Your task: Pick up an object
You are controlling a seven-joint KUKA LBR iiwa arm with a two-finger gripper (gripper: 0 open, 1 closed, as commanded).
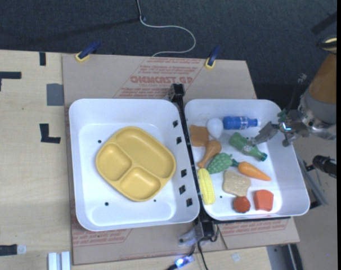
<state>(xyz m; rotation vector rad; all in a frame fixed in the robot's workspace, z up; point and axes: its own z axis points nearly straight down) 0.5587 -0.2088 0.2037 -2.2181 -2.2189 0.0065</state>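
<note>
The right bin holds several toy foods. A blue bottle and a white egg lie at its far side, and a green bottle lies just below them. An orange carrot, a bread slice, a green vegetable, a corn cob and a drumstick fill the middle. A tomato and a red block sit near the front. My gripper hangs open over the bin's right side, just right of the green bottle, with nothing between its fingers.
The left bin holds a yellow divided plate. A black divider strip runs between the bins. Both bins rest on a cardboard sheet with clamps at its far corners. A white cable lies behind.
</note>
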